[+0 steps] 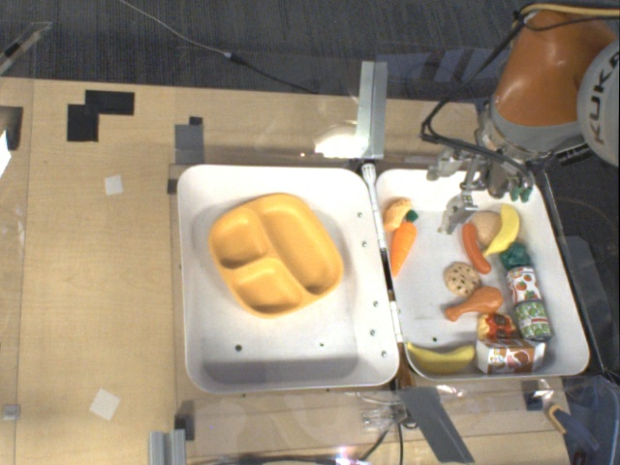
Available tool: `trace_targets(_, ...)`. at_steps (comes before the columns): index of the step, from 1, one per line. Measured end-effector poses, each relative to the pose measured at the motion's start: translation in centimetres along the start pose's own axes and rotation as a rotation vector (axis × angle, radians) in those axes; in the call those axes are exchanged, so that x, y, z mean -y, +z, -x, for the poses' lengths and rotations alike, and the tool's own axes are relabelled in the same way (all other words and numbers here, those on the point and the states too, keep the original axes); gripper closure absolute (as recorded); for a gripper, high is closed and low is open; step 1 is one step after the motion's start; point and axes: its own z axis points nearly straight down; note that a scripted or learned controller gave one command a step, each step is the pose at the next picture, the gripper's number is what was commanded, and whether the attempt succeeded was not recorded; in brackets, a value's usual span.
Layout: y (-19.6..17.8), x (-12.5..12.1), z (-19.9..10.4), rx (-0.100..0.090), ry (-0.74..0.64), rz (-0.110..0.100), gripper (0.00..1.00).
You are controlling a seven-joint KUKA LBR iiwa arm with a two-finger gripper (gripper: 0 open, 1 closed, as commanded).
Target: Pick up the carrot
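The carrot (403, 242) is orange with a green top and lies against the left wall of the right bin (418, 303), pointing toward the front. My gripper (462, 204) hangs over the back of that bin, to the right of the carrot and apart from it, with nothing between its fingers. Its fingers appear spread.
A yellow divided plate (276, 252) sits in the left bin (223, 356). In the right bin lie a bread roll (394, 211), sausage (475, 246), bananas (504, 231), cookie (462, 278), chicken leg (475, 304), cans (526, 303) and another banana (441, 358).
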Motion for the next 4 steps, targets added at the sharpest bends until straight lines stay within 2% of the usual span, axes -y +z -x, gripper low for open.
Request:
trace_targets(1, 10.1, 0.0, -4.5, -0.004, -0.092, 0.001, 0.00)
trace_targets(2, 10.6, -0.4, -2.2, 0.001, 0.455, 0.000, 0.00)
trace_targets(3, 10.6, -0.3, -4.4, -0.001, 1.153, -0.004, 0.00)
trace_targets(4, 10.7, 0.6, -2.8, -0.003, 1.198, -0.008, 0.00)
